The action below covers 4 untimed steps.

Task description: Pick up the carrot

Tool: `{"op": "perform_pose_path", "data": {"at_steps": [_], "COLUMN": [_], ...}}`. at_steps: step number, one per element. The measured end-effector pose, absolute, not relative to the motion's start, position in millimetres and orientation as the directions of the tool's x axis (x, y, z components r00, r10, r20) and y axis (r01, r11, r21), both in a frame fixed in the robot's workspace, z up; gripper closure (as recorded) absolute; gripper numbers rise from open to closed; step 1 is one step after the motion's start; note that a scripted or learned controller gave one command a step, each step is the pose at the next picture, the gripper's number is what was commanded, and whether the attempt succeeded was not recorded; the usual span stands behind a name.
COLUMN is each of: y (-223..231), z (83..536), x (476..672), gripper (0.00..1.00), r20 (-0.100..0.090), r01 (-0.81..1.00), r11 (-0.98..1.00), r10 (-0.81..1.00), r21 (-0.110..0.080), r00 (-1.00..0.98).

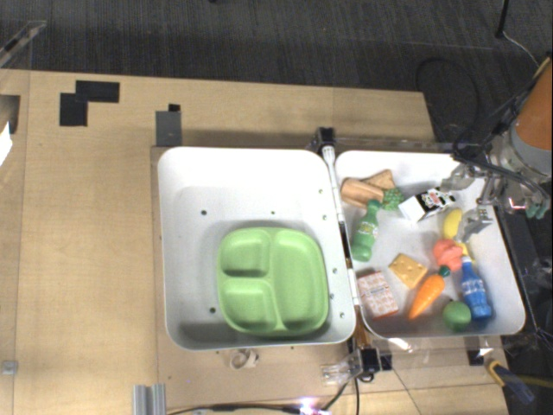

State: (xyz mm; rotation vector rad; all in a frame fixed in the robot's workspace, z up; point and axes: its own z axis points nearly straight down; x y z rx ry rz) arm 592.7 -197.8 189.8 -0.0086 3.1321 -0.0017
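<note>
1. Camera view: hand (pixel 473 199) hangs over the right bin's (pixel 517 305) upper right, fingers spread, holding nothing.
2. Carrot (pixel 427 294) lies near the front rim, crowded between cracker (pixel 407 270) and green ball (pixel 457 315).

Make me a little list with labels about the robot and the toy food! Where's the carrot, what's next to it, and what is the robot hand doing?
carrot: right bin, lying tilted, near the front
beside carrot: cheese wedge, green ball, blue bottle
gripper: above the right bin's far right, near the yellow toy, apart from the carrot
left bin: holds a green divided plate
</note>
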Motion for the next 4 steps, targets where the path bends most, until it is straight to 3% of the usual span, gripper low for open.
{"op": "perform_pose_path", "data": {"at_steps": [1, 2, 3, 4], "y": [-191, -163, -119, -119], "z": [89, 153, 89, 103], "x": [534.7, 499.7, 502.6, 507.8], "gripper": [0.00, 0.00, 0.00, 1.00], "r20": [-0.013, -0.010, -0.013, -0.025], "r01": [-0.274, -0.500, -0.549, -0.554], "r11": [0.962, 0.866, 0.836, 0.832], "r10": [-0.274, -0.500, -0.549, -0.554], "r21": [-0.006, -0.007, -0.008, -0.018], "r00": [-0.962, -0.866, -0.836, -0.832]}}
